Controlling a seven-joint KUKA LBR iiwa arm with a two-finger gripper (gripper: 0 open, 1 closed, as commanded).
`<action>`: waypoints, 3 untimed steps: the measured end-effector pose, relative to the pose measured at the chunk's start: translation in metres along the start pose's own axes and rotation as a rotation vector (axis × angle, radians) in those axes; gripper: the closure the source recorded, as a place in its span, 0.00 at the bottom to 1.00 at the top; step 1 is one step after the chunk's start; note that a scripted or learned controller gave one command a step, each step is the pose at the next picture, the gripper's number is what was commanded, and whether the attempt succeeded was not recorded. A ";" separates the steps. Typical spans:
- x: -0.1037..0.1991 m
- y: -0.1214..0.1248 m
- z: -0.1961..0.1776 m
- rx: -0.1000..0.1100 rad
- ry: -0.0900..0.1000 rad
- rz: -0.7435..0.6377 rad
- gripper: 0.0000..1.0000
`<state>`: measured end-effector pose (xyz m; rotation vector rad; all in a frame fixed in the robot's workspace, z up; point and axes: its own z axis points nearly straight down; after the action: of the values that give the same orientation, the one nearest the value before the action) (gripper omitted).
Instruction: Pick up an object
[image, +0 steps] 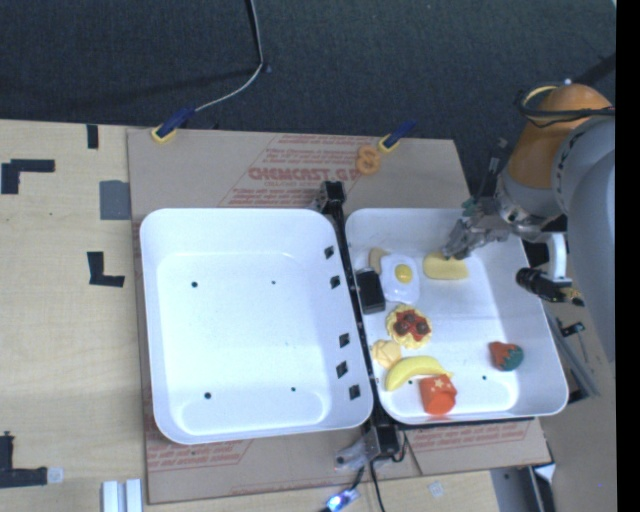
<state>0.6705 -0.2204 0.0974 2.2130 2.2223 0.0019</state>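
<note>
My gripper (458, 243) reaches down into the back of the right bin (520, 400), its tips right above a pale yellow piece (446, 268) lying on the bin floor. To the left of that piece lie a fried egg toy (401, 274) and a small black block (370, 291). Further forward sit a pastry with red topping (410, 325), a banana (412, 370), an orange-red piece (437, 394) and a red and green strawberry-like toy (506, 355). Nothing shows between the gripper's tips.
The left bin (240, 320) stands beside the right one, joined by black clips along the divider (345, 300). The arm's grey body and orange band (565, 110) fill the upper right. A cardboard sheet (290, 170) lies under both bins.
</note>
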 end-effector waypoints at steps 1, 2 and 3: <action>-0.004 -0.061 0.007 -0.008 -0.001 0.005 1.00; 0.030 -0.148 0.006 -0.009 -0.003 0.006 1.00; 0.012 -0.159 -0.123 -0.007 -0.003 0.005 1.00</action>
<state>0.5106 -0.2090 0.2200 2.2137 2.2117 0.0066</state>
